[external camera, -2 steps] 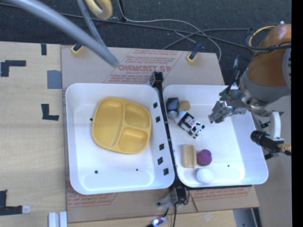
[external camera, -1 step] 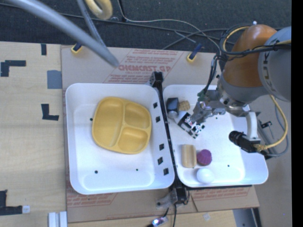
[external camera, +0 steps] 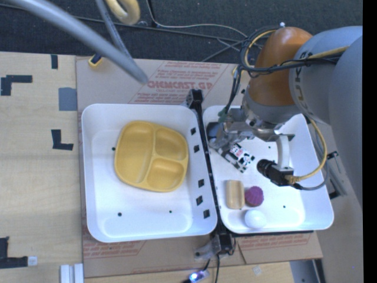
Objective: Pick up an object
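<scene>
My gripper (external camera: 231, 148) hangs low over the left part of the right bin (external camera: 312, 208), under the orange band of the arm. Just in front of it in the bin lie a tan block (external camera: 234, 194), a small purple ball (external camera: 254, 196) and a white ball (external camera: 255, 219). The tan block is about a hand's width nearer the front edge than the gripper. Nothing shows between the fingers from this angle, and the wrist hides much of them.
A yellow divided plate (external camera: 151, 156) lies in the left bin (external camera: 100, 217). A black divider (external camera: 203, 164) runs between the bins. Cables loop around the wrist and over the right bin's far side.
</scene>
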You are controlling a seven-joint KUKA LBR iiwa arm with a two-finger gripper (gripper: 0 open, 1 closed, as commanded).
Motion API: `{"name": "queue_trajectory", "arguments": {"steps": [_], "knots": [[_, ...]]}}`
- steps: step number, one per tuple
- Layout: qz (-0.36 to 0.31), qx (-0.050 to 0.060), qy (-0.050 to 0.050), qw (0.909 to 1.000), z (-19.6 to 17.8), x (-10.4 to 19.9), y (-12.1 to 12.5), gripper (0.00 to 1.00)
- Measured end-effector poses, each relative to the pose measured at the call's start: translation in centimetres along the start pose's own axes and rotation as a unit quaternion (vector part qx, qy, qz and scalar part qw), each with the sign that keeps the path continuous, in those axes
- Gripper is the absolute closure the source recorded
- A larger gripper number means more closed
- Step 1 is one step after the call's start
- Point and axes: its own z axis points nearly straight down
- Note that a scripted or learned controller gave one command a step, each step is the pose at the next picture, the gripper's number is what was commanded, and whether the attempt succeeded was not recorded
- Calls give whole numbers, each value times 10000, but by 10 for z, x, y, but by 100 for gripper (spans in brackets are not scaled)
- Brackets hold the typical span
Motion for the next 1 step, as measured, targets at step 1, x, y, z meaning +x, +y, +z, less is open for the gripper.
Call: {"name": "queue_trajectory", "arguments": {"steps": [1], "knots": [[-3, -2, 2, 10000, -4, 53, -1, 100]]}}
